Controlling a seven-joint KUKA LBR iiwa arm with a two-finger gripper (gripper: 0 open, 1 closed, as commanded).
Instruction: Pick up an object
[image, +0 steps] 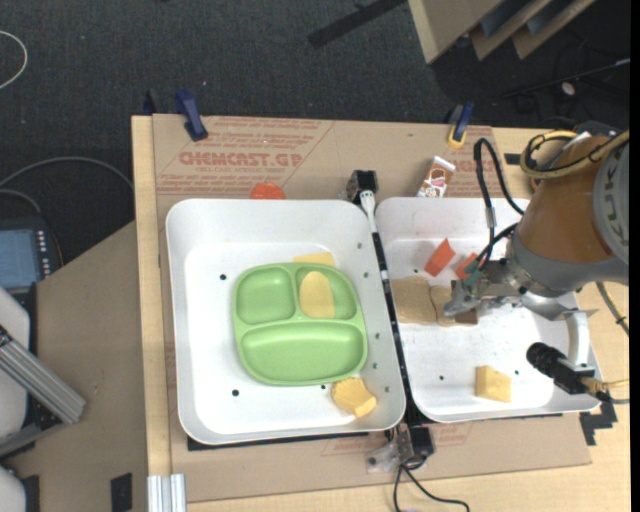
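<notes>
My gripper (462, 308) hangs low in the right bin (520, 405), near its left-middle part. It is right against the right edge of a tan flat block (410, 300); whether it touches the block is unclear. Just above it lie an orange-red piece (440, 257) and a smaller orange piece (468, 265). A yellow cheese-like wedge (492, 383) rests nearer the front of the same bin, apart from the gripper.
The left bin (200, 330) holds a green divided plate (297, 352) with a pale yellow piece (317, 293) in it. A yellow slab (314, 260) lies behind the plate and a yellow chunk (354, 397) in front. A small carton (437, 177) lies behind the right bin.
</notes>
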